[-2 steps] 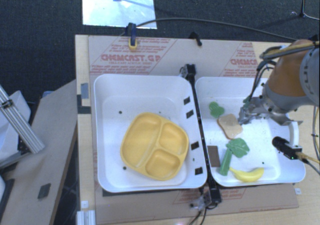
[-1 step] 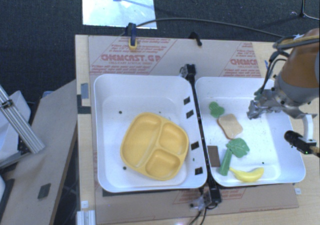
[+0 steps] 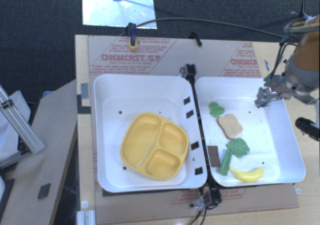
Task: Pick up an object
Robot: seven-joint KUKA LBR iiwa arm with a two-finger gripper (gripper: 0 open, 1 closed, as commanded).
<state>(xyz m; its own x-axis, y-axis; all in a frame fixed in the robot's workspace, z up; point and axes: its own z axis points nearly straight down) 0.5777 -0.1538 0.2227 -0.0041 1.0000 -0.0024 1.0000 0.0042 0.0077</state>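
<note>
- gripper (image 3: 262,98) over right bin (image 3: 280,134), 1 o'clock corner; finger spread unclear, nothing seen held
- targets: bread slice (image 3: 230,125) mid-bin, banana (image 3: 247,173) at 6 o'clock, broccoli (image 3: 233,152) between
- bread is nearest: centre above it, then descend straight

- My metal end effector (image 3: 262,100) looks dull grey.
- The yellow divided plastic tray (image 3: 154,145) is smooth, faintly glossy.
- The two white plastic bins (image 3: 145,85) shine softly.
- The printed brown cardboard sheet (image 3: 165,53) is matt.
</note>
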